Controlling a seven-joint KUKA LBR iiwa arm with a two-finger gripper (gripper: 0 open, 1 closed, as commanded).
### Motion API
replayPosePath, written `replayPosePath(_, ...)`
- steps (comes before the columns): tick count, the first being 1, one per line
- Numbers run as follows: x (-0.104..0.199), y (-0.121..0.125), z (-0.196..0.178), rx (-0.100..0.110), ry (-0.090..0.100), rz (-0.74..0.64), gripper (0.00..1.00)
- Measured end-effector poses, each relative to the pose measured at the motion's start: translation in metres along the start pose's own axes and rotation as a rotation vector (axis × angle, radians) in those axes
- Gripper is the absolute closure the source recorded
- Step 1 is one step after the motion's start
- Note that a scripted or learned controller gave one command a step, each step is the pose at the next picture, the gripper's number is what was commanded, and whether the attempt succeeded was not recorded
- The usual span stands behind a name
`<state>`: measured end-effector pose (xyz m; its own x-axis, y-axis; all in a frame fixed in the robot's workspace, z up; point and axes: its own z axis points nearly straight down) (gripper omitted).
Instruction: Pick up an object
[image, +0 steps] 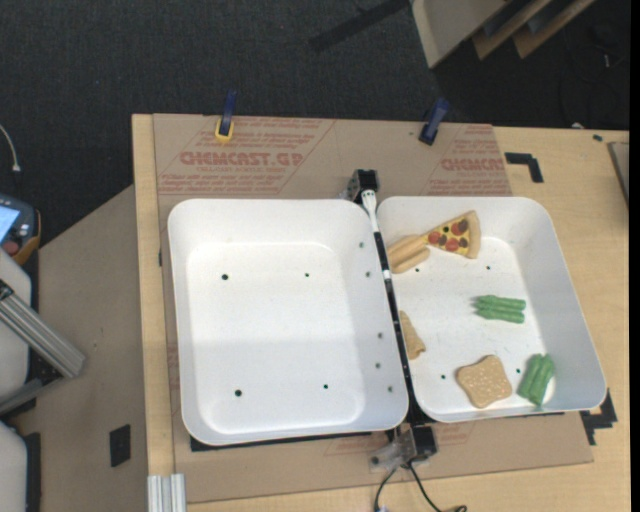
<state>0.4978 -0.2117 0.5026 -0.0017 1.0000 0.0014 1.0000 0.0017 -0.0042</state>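
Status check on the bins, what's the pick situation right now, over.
All objects in right bin: pizza slice, bread toast, green beans, green piece, tan pieces by the divider. Nothing picked yet. Objects lie apart, none stacked.

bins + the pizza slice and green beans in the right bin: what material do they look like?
Bins: likely thin moulded plastic, smooth white with a slight sheen and rounded corners. Pizza slice: probably toy plastic or rubber, with flat painted-looking red dots. Green beans: probably moulded plastic too, uniform saturated green. Too small to tell hard from soft.
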Motion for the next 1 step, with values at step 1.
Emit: replayPosePath(1,-0.0126,-0.019,-0.0304,-0.01,-0.005,0.003,1.0)
